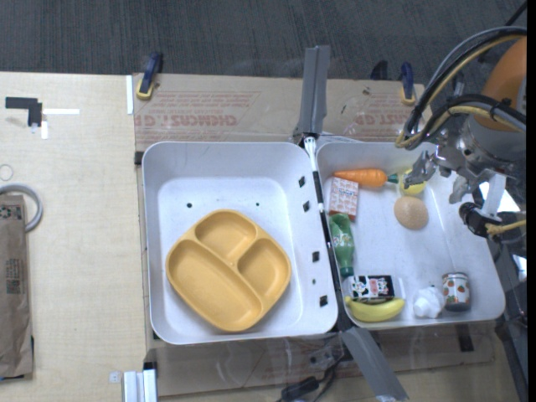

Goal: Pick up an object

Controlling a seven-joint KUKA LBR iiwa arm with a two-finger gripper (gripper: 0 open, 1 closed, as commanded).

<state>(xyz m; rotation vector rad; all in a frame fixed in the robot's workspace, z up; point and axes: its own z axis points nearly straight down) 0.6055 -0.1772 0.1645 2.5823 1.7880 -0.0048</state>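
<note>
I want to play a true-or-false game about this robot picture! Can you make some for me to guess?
1. The yellow plate sits in the left bin. True.
2. The banana lies on the plate. False: it lies in the right bin, near the front edge.
3. The carrot is at the far end of the right bin. True.
4. The egg sits in the left bin. False: it is in the right bin, near the pincer.

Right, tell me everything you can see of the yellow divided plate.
The yellow divided plate lies flat in the left bin, toward its front. It looks like matte plastic, mustard yellow, a rounded shape with a raised rim and three compartments split by low ridges, one large and two smaller. It sits turned at an angle to the bin walls. All three compartments hold nothing, and only the bin floor touches it.
</note>
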